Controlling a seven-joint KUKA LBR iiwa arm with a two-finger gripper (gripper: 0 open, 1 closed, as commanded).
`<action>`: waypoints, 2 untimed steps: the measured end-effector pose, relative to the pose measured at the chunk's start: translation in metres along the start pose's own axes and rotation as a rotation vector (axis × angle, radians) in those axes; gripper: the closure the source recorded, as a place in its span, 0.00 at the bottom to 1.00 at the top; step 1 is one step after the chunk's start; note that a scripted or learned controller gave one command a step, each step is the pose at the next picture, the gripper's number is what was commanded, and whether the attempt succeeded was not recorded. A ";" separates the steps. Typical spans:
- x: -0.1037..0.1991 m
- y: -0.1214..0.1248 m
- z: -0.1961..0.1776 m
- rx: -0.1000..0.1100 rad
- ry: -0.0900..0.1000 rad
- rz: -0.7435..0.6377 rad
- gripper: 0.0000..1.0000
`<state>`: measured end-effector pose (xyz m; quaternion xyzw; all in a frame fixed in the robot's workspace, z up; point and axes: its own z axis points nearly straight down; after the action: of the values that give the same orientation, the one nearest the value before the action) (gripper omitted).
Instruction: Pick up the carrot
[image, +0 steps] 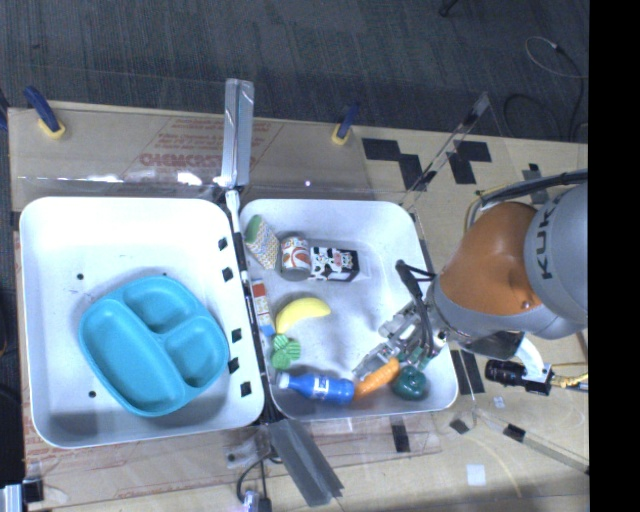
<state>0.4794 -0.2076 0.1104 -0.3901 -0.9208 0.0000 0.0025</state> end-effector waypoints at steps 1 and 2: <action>-0.001 0.008 -0.049 -0.002 -0.004 0.168 0.00; 0.000 -0.003 0.019 -0.002 -0.004 0.086 0.00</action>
<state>0.4775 -0.2096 0.0914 -0.4295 -0.9031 0.0000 0.0005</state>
